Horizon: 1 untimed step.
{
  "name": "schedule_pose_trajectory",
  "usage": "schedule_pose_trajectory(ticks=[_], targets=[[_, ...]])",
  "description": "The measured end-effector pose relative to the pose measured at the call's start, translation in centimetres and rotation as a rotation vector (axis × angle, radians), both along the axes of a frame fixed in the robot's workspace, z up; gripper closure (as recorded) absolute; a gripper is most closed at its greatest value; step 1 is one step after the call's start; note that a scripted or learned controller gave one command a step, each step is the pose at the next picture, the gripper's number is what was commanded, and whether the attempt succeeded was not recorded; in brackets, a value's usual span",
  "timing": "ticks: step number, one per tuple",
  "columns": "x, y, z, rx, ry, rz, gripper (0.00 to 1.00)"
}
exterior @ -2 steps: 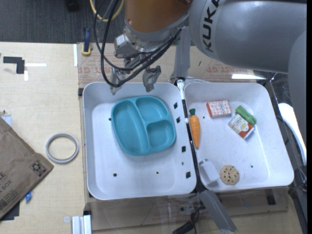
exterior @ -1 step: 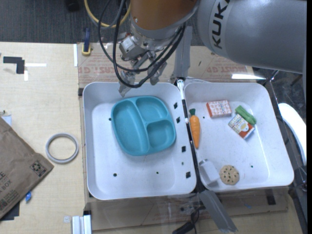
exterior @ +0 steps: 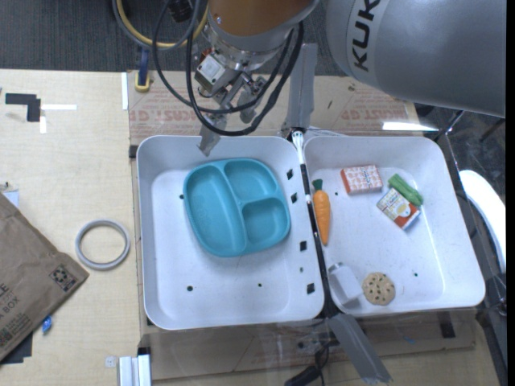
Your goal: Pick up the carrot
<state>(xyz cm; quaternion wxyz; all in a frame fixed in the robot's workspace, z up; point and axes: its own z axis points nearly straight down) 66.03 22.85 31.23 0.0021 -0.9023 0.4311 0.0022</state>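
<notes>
The orange carrot (exterior: 322,213) with a green top lies lengthwise in the right bin (exterior: 451,215), close against that bin's left wall. My gripper (exterior: 210,140) hangs over the back edge of the left bin (exterior: 161,240), well to the left of the carrot and beyond it. It is under the orange-banded wrist and tangled cables. It holds nothing that I can see.
A blue divided plate (exterior: 237,206) lies in the left bin. The right bin also holds a pink box (exterior: 360,178), a small carton with a green piece (exterior: 400,203), a cookie (exterior: 378,288) and a grey scrap (exterior: 344,280). A tape ring (exterior: 102,243) and brown bag (exterior: 24,284) lie on the bench at the left.
</notes>
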Motion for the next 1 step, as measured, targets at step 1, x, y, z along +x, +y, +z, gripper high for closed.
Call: schedule_pose_trajectory(ticks=[1], targets=[[0.02, -0.05, 3.42, 0.001, 0.000, 0.280, 0.00]])
